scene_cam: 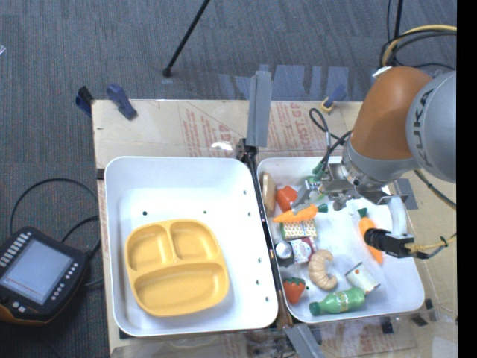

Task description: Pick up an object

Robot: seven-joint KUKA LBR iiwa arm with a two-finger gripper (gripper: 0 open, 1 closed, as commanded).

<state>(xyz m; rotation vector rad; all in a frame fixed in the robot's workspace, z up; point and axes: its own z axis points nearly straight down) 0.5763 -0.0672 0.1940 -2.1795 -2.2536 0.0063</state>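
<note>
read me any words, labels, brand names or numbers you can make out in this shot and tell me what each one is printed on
"KUKA": dark letters running up the grey robot arm, partly cut off at the picture's right edge.
Red mirrored print on the brown cardboard sheet under the bins: too faint to read.
Small patterned food packet in the right white bin: label too small to read.
Green plastic bottle: label blurred.
Grey handheld control pendant: screen text illegible.

White letters reading "KUKA" run along the grey arm point(440, 136) at the right edge. Red print covers the cardboard sheet point(186, 129) under the bins, upside down and too faint to read. A small packet point(299, 230) in the right bin carries illegible print.
</note>
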